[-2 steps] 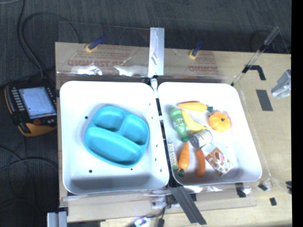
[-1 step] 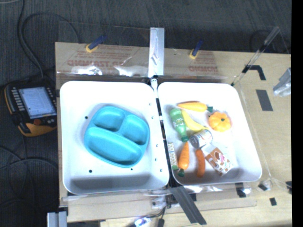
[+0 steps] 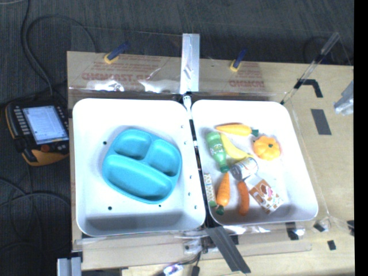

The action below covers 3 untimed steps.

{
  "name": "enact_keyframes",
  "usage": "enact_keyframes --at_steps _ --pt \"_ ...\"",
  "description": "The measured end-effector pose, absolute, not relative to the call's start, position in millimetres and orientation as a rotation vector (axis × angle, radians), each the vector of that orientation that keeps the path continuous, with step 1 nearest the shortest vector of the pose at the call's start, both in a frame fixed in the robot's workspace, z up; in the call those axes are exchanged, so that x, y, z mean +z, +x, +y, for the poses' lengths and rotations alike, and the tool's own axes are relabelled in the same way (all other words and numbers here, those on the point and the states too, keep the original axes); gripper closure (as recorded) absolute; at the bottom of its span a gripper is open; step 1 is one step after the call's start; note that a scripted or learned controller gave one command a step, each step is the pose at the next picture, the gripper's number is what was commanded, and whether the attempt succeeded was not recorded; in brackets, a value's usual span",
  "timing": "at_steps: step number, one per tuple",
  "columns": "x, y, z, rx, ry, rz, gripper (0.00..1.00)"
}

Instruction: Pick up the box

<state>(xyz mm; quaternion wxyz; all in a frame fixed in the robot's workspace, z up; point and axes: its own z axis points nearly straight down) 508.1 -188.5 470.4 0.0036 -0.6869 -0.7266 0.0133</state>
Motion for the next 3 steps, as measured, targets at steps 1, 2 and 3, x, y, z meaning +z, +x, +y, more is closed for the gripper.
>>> enact_keyframes --at_steps 1,2,3 --pt "478.2 509.9 -188.9 0.048 -2.153 -2.277 1.00" --pt "486.1 511.7 -189.4 0.054 -2.152 -2.276 1.00" --pt "493.9 513.5 -189.8 0.060 -2.152 -2.276 1.00"
